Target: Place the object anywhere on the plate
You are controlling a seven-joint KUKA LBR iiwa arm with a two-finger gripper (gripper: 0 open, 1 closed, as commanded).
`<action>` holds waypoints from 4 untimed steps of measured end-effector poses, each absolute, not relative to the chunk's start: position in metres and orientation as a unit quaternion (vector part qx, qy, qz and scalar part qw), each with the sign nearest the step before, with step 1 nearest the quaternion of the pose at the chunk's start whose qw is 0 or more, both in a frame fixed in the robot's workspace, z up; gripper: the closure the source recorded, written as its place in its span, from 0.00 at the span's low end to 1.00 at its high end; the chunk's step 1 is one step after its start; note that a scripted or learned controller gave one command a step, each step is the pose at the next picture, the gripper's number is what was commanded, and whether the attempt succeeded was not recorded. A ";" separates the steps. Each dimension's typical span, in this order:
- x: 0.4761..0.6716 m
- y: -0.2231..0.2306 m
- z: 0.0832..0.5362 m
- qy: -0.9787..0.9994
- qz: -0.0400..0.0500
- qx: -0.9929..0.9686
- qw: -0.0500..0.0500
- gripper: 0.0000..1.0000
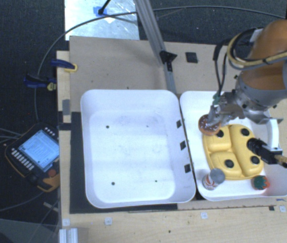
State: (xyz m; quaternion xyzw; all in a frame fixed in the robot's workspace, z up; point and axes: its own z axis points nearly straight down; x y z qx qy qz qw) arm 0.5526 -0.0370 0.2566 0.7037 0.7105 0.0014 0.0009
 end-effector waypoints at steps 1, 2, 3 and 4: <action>0.577 0.019 0.245 0.711 0.001 0.703 0.000 1.00; 0.590 0.070 0.230 0.711 0.001 0.704 0.000 1.00; 0.607 0.120 0.239 0.711 0.002 0.703 0.000 1.00; 0.616 0.168 0.223 0.710 0.001 0.704 0.000 1.00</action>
